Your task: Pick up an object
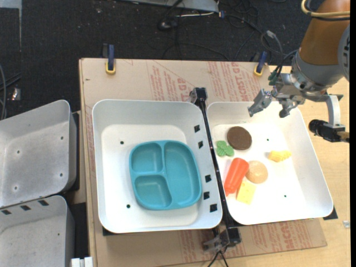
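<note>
— Nearest us, what sits by the front rim of the right bin?
— Yellow block, touching the orange carrot and a tan round piece. Bare white floor lies to their right and front.
— And further back?
— Green leaf, brown disc, small yellow piece set apart.
— The pincer?
— Spread, pinching nothing, above the bin's far rim, well apart from the items.
— Left bin?
— Holds a teal divided tray.
</note>
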Robot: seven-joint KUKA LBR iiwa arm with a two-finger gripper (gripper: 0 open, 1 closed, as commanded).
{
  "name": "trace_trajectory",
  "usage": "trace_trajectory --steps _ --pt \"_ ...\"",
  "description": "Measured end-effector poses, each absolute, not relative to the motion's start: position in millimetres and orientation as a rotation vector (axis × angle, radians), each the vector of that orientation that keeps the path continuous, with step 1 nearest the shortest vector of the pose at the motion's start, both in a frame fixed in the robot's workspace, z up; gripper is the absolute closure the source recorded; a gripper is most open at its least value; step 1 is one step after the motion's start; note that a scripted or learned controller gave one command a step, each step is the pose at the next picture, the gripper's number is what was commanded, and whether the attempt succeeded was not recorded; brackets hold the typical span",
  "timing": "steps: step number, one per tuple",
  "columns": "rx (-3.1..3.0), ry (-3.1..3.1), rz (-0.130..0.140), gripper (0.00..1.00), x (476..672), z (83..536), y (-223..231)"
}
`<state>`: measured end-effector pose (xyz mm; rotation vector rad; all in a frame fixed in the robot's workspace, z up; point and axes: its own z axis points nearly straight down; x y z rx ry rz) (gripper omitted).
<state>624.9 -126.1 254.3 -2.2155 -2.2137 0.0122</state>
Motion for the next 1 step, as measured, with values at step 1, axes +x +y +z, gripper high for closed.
trace_trajectory --steps 1 --pt "-2.220 -2.223 0.000 0.00 627.1 262.0 -125.7"
